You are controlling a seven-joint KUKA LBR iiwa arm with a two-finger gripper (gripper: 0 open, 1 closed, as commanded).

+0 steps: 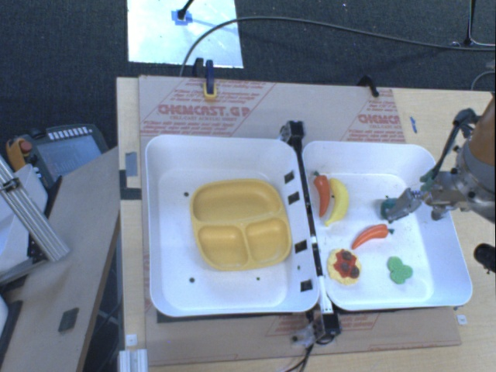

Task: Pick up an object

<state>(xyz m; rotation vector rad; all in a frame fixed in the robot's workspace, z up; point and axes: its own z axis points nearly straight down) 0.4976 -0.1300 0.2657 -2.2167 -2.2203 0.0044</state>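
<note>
Grey metal arm (474, 169) with orange band at right edge, thin cable looping above, dark grey tool (394, 207)

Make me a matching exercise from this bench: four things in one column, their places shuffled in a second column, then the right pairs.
Things:
1. yellow tray
2. banana
3. green toy
4. pizza toy

Places:
A. right bin, near front corner
B. left bin, middle
C. right bin, front, by the divider
D. right bin, back, beside a red pepper

Pairs: 1-B, 2-D, 3-A, 4-C
</note>
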